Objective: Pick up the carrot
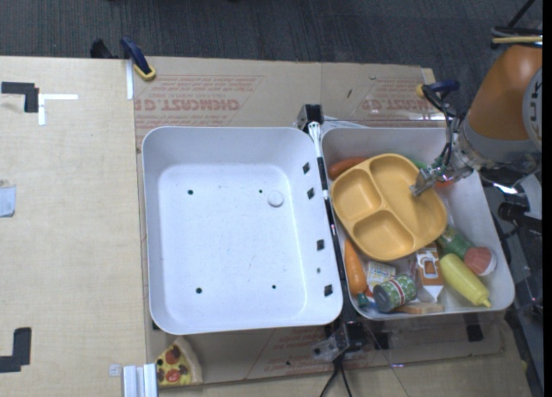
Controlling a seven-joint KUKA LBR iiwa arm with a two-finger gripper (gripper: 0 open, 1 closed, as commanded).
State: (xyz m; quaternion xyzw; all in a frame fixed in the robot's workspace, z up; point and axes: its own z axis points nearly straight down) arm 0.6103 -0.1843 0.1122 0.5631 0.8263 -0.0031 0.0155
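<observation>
Two white bins on a cardboard-covered bench.
Carrot (354, 267), half hidden under the yellow plate (388, 206), lies left and nearer than the gripper (429, 181); grip unclear.

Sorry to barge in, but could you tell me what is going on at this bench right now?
The arm reaches in from the right, and its gripper sits low over the right bin, at the right edge of a yellow divided plate. The carrot it is meant to pick up lies along that bin's left wall, partly under the plate, apart from the gripper. Other toy food crowds the bin's near end.
</observation>
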